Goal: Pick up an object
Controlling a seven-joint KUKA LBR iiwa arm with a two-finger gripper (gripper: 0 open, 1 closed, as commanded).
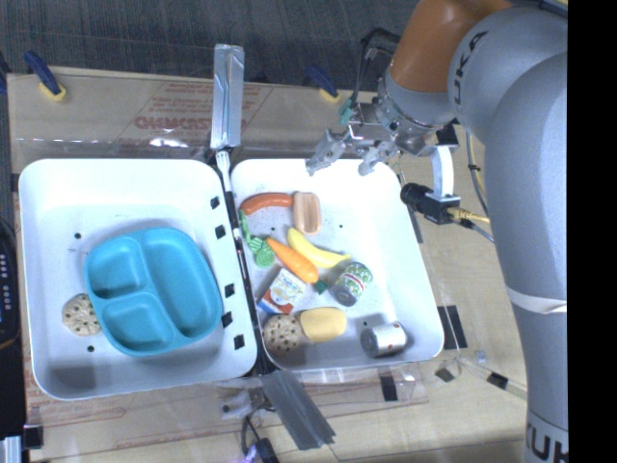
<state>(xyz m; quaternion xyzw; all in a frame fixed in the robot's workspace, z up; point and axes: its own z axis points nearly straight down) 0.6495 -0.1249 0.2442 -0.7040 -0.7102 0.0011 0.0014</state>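
Gripper (349, 157) above right bin (416, 258) rear rim, fingers spread, empty; banana (313, 250) likely light, rigid, smooth; grasp across middle, clear of carrot (292, 259)

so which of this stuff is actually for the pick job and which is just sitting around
For the job:
gripper, open, above the right bin's far edge
banana, carrot, sausage, can in that bin

Lying about:
blue divided plate and a cookie in the left bin
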